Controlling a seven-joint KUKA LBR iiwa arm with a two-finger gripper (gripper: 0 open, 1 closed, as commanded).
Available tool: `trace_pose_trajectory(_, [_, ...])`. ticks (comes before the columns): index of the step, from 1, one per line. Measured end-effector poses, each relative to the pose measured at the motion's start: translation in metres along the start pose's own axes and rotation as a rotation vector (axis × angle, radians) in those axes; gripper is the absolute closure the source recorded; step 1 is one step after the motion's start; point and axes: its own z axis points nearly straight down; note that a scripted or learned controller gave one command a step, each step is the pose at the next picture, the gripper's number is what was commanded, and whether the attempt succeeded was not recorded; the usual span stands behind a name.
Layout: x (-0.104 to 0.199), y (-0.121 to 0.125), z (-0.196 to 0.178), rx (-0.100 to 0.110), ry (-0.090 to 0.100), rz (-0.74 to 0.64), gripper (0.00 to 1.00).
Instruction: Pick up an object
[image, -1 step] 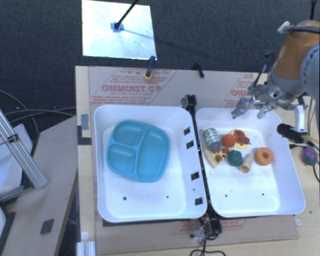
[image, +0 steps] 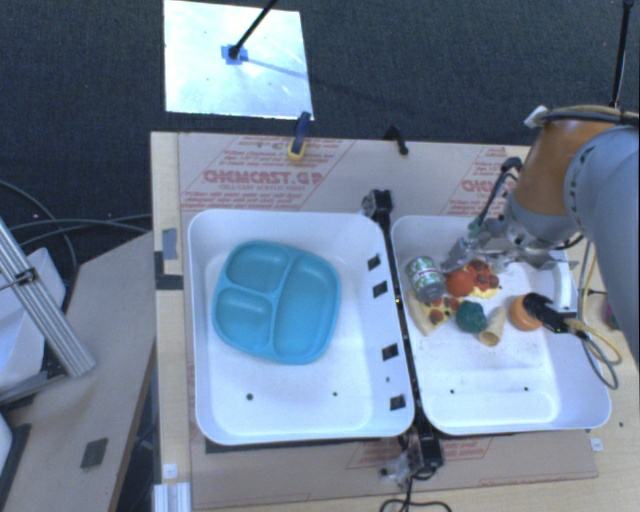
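We cannot tell our end effector's (image: 478, 248) state above the red toy (image: 462, 280) in the right bin (image: 500, 400), so we should lower straight, avoiding the can (image: 424, 278) beside it.

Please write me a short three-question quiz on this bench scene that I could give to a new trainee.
1. True or false: the blue divided plate lies in the left bin.
2. Multiple choice: the small can lies in the right bin nearest which side? A) its left wall B) its right wall C) its front edge
3. Fill in: the gripper hangs over the ____ bin, above the heap of small toys.

Key: 1 true; 2 A; 3 right.
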Motion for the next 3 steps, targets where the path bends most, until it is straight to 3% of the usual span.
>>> trace_pose_trajectory(1, [-0.002, 0.005, -0.02, -0.012, -0.004, -0.001, 1.0])
trace_pose_trajectory(2, [-0.035, -0.049, -0.039, 0.009, 0.004, 0.005, 1.0])
trace_pose_trajectory(3, [-0.059, -0.118, 0.004, 0.013, 0.006, 0.006, 1.0])
